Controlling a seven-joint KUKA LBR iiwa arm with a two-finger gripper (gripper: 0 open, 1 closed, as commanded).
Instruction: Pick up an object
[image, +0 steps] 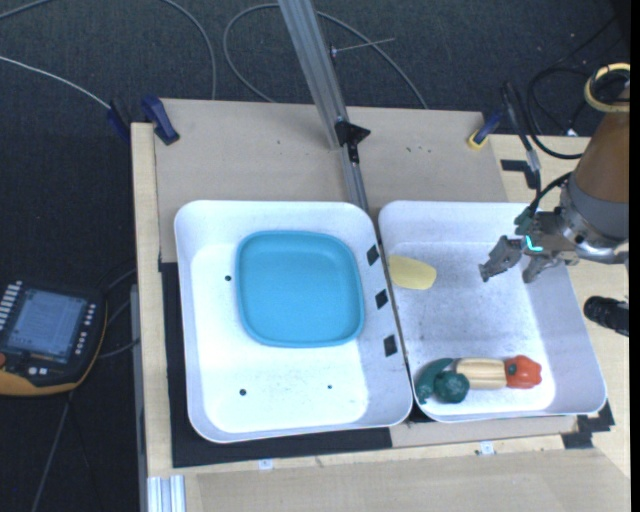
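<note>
The task looks barely begun: nothing is picked up yet. The gripper (519, 262) hangs over the upper right part of the right bin (470, 318), its two fingers spread apart with nothing between them, so it carries no object.

Three candidates lie in that bin. A pale yellow piece (412, 272) rests near the bin's upper left corner, well to the left of the gripper. Along the near edge lie a dark green item (443, 384), a tan stick-shaped toy (481, 374) just beside it, and a red piece (523, 372) at the toy's right end; whether these are touching or joined cannot be told. All sit flat on the bin floor, apart from the gripper.

The left bin (205, 330) holds a blue square plate (300, 288), also untouched.

What is left, by this reckoning, is everything that matters: choosing an object, coming down over it, closing on it and lifting it clear of the counter (250, 150).
</note>
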